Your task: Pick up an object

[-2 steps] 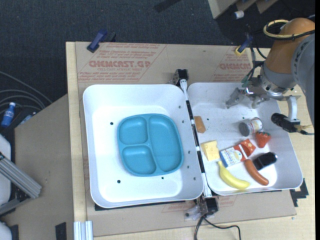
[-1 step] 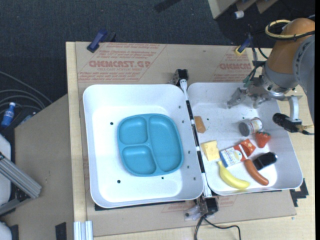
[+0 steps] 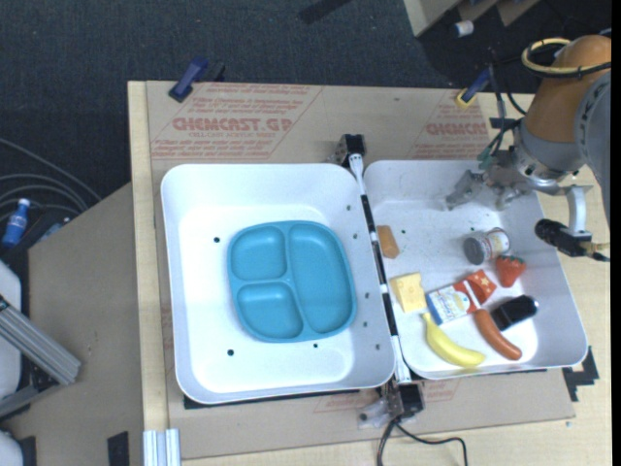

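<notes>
The right bin (image 3: pixel 427 187) holds several small items. Among them are a brown bread-like piece (image 3: pixel 388 242), a yellow cheese block (image 3: pixel 408 291), a banana (image 3: pixel 451 346) and a small blue-and-white carton (image 3: pixel 447 305). Further right lie a red packet (image 3: pixel 481 286), a grey can on its side (image 3: pixel 482 247), a red tomato-like piece (image 3: pixel 510 270), a black object (image 3: pixel 512 312) and an orange sausage (image 3: pixel 497 335). My gripper (image 3: pixel 480 194) hangs over the bin's far part, above and behind the can, with nothing visibly in it.
The left bin (image 3: pixel 194 221) carries a blue divided plate (image 3: pixel 291 280). A black hinge strip (image 3: pixel 374 260) runs between the bins. The arm's orange band (image 3: pixel 572 76) and wrist reach in from the upper right. Cables lie beyond the bench at left.
</notes>
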`<state>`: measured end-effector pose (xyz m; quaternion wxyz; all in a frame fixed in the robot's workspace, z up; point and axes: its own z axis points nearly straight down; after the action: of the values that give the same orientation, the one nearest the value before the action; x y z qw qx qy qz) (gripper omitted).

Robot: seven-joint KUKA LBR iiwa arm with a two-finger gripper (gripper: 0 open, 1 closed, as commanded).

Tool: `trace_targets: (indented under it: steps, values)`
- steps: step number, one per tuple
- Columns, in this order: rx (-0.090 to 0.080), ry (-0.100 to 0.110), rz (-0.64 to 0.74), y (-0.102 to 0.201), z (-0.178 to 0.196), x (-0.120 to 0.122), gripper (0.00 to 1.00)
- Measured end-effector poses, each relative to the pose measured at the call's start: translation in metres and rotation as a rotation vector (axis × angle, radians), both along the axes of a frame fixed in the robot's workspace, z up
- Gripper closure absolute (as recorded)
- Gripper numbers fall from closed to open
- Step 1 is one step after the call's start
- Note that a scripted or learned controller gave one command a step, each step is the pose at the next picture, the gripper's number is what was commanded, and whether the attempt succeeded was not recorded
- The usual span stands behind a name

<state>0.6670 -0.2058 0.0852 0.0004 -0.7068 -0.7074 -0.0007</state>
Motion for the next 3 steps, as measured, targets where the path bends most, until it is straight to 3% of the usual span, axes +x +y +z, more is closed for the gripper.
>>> trace_targets:
  steps: [1,2,3]
  values:
    - [0.003,0.001,0.001,-0.002,0.0,0.0,0.0]
    - [0.0,0.002,0.0,0.035,0.0,0.0,0.0]
    - [-0.002,-0.001,-0.001,0.023,0.0,0.0,0.0]
